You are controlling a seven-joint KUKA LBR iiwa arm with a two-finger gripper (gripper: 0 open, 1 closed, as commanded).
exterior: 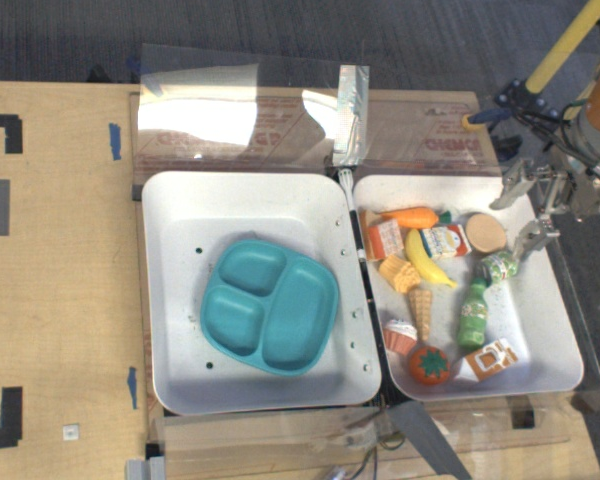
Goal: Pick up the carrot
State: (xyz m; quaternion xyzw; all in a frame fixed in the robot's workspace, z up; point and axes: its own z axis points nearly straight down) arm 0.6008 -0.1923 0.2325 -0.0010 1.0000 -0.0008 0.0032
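Camera view: gripper (536, 230) hovers over the right bin's far corner; finger state unclear. Carrot (410, 216) lies to its left, long axis pointing toward the gripper.

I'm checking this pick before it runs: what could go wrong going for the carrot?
The carrot lies against the banana and a small carton, so the fingers may catch a neighbour. It also sits near the right bin's back wall, leaving little room for the gripper.

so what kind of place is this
Probably a robot lab test bench, not a kitchen: two white bins, the left bin holding a teal divided plate, the right bin full of toy food such as a carrot and banana.
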